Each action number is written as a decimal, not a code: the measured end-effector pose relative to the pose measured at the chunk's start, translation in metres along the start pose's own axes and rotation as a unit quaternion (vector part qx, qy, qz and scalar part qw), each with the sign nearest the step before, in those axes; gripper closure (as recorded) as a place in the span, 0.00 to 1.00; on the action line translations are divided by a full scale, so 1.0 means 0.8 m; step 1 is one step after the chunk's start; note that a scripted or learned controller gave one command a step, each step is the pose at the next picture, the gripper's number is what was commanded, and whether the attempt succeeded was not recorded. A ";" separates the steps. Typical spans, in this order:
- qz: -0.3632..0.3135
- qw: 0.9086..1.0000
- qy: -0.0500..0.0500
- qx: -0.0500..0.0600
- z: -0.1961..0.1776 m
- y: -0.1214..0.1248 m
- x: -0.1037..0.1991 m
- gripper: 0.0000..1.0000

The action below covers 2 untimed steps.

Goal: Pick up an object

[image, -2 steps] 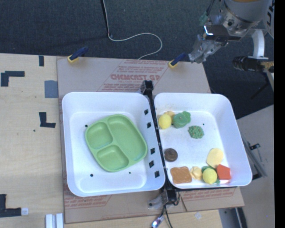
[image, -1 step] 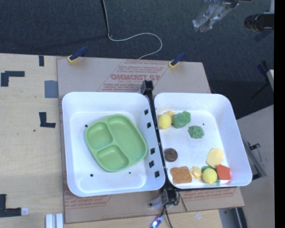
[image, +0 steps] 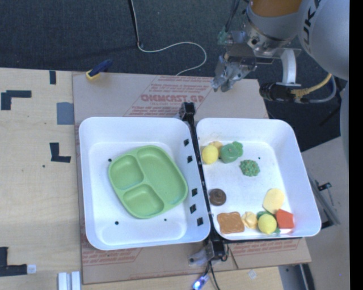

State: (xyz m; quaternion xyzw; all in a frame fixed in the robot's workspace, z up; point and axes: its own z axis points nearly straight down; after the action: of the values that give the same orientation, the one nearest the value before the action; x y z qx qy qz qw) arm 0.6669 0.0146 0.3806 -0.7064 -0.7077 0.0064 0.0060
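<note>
Dark carpet floor, pale wooden bench, cardboard sheet underneath

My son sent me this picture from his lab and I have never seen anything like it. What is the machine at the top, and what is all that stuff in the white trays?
One camera fixed above a bench looks down at a slant. The grey machine with the orange band at the top right is a robot arm; its gripper, a two-finger claw, hangs above the cardboard behind the trays and holds nothing. On the bench sit two shallow white bins. The left bin holds a green divided plate. The right bin holds small toy foods, among them a yellow lemon, a green piece, a brown disc and a slice of toast. Its job is to pick one up.
</note>
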 end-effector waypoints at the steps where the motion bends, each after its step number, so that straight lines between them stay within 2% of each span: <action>1: -0.003 1.000 0.001 -0.012 -0.103 -0.003 0.078 1.00; 2: -0.002 1.000 0.001 -0.010 -0.143 -0.006 0.146 1.00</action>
State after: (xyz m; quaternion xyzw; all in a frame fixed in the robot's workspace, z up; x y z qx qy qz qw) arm 0.6641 0.1317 0.4951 -0.7047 -0.7095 -0.0017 -0.0005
